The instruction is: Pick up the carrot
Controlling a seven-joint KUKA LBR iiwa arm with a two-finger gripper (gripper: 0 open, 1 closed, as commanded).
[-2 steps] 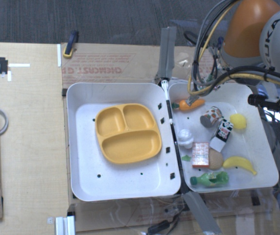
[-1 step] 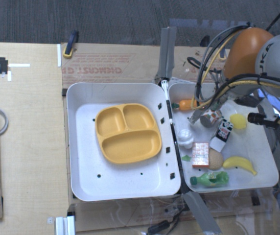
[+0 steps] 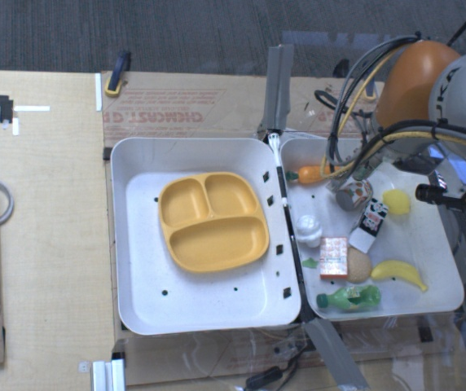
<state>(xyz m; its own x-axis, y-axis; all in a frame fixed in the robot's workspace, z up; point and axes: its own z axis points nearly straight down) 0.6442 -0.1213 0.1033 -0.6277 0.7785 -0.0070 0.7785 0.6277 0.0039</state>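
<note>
Camera view: we see the carrot (image 3: 309, 173) at the right bin's (image 3: 445, 296) far-left corner, the tool (image 3: 353, 192) just beside it, its state untellable; wall and cables (image 3: 355, 72) could spoil the grasp.

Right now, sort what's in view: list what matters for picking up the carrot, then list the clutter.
For the job:
carrot, at the right bin's far left corner
gripper, just right of it
right bin

Lying about:
yellow divided plate in the left bin
banana
lemon
green bottle
</note>
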